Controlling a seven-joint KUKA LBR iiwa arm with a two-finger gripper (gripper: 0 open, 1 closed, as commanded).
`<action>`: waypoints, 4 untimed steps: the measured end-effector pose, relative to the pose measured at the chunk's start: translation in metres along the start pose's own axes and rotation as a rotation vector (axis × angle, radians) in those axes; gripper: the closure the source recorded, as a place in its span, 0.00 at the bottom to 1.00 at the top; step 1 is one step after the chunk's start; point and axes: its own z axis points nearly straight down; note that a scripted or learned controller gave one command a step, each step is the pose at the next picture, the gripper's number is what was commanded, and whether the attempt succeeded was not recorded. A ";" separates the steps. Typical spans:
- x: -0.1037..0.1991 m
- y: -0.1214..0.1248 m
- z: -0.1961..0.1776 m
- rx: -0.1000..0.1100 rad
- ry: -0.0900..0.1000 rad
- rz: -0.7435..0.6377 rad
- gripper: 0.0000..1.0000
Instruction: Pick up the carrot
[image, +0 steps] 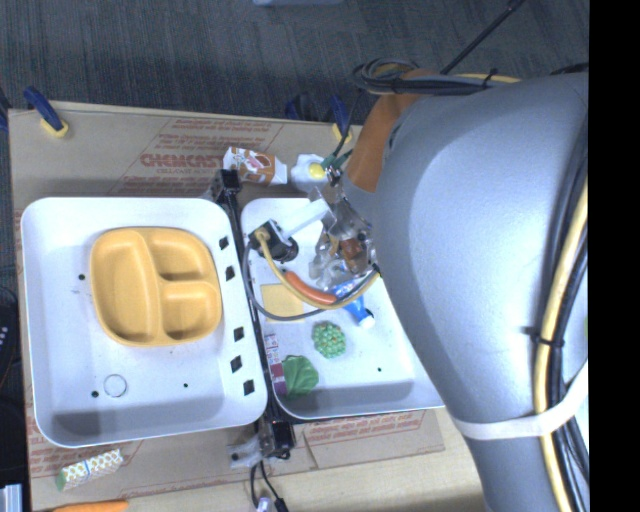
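Observation:
An orange carrot (303, 288) lies in the right bin (390, 375), slanting from upper left to lower right. My gripper (335, 262) hangs just above the carrot's right end, close to it or touching it. The large grey arm covers the right part of the bin. A loop of yellow cable runs around the carrot.
The left bin (50, 300) holds a yellow divided tray (155, 283). In the right bin sit a green bumpy ball (329, 339), a green leafy item (299, 375) and a blue and white piece (356, 310). A small bottle (250, 165) lies on the cardboard behind the bins.

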 end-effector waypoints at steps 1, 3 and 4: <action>-0.046 -0.066 0.011 -0.006 0.002 -0.102 1.00; -0.094 -0.055 -0.077 -0.008 0.005 -0.181 1.00; -0.094 -0.055 -0.077 -0.008 0.004 -0.182 0.00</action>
